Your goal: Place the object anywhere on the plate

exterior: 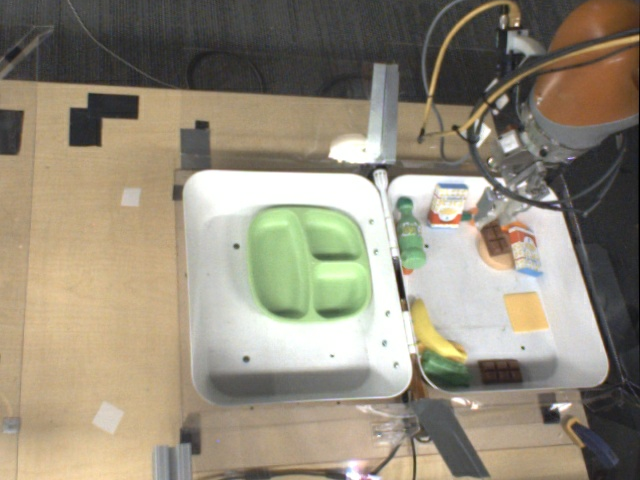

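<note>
Reaching in from the right, the grey arm with its orange band [590, 58] is hanging over the right bin [575, 298], gripper [512, 190] sitting low above the bin's upper right part. Fingers are lost against the clutter, so cannot tell whether they are apart or together, and nothing is showing between them. Green divided plate [305, 263] is lying in the left bin [205, 298], near its middle, with three compartments. Right bin is holding the loose objects: a green bottle [409, 234] lying along the left wall, a small white carton with red print [449, 205] near the top, a brown block on a tan round piece [496, 244] just below the gripper, a small white-blue-red packet [525, 251] touching that piece's right side. A yellow cheese slice [526, 311] is lying flat further down, a banana [433, 333] by the lower left wall, a green item [446, 370] just under it, a chocolate bar [500, 371] beside that.
</note>
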Motion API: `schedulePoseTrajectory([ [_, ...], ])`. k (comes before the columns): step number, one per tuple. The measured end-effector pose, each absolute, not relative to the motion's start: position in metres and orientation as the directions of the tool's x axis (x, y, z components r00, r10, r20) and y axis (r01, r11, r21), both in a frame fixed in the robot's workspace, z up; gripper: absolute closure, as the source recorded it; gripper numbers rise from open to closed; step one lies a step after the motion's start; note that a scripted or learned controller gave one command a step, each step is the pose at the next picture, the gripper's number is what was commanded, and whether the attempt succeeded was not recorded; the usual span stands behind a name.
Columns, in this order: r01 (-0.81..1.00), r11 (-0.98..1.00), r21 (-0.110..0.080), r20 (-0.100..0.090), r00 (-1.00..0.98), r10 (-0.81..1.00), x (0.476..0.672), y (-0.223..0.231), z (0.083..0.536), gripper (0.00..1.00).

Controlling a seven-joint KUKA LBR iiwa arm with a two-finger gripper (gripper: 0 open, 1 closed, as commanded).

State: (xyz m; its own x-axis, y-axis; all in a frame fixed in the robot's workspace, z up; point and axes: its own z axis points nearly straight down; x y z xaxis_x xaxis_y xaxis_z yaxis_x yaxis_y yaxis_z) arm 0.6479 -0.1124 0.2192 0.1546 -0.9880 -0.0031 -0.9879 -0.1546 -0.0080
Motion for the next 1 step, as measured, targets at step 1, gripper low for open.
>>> schedulePoseTrajectory([
  [1, -0.997, -0.08, -0.007, -0.005, 0.08, -0.997, 0.6701, -0.0531, 0.1859, 1.0],
])
